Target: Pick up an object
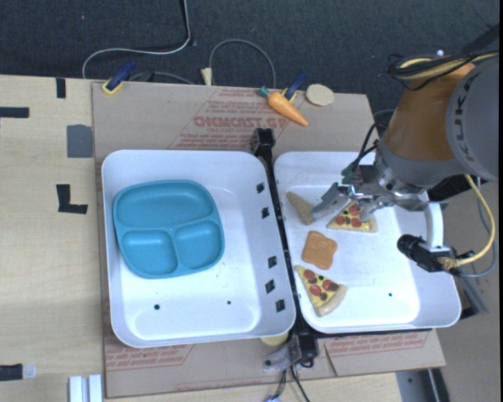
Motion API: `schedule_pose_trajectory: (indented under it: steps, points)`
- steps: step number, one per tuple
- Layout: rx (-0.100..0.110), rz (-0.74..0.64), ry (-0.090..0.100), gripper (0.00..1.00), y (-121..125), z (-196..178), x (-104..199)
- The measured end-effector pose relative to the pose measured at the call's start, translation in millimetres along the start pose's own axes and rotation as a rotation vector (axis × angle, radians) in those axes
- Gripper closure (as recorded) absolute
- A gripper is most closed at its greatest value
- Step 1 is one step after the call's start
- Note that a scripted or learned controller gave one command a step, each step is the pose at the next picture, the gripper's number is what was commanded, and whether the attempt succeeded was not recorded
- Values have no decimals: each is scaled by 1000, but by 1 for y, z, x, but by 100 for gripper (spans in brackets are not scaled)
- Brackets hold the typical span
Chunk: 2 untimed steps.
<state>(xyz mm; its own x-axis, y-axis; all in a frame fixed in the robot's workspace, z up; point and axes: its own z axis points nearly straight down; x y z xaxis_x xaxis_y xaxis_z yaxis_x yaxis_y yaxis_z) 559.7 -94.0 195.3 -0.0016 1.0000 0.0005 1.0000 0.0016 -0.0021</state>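
Note:
The right bin holds several toy foods. A pizza slice lies near the bin's middle, right under my gripper. Just left of the gripper tip is a tan wedge-shaped piece, and the tip is close to or touching it. Below them lie an orange-brown toast square and a second pizza slice near the front left corner. The gripper hangs low over the bin, slanting down to the left, with nothing visibly lifted.
A blue divided plate fills much of the left bin. A toy carrot and a tan disc rest on the cardboard behind the bins. The black divider runs between the bins.

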Motion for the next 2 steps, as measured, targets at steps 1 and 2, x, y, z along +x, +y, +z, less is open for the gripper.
schedule_pose_trajectory:
  steps: [1,2]
  points:
    - [-6,0,-5,0,-2,114,0]
    - [-11,1,-3,0,-55,108,-2]
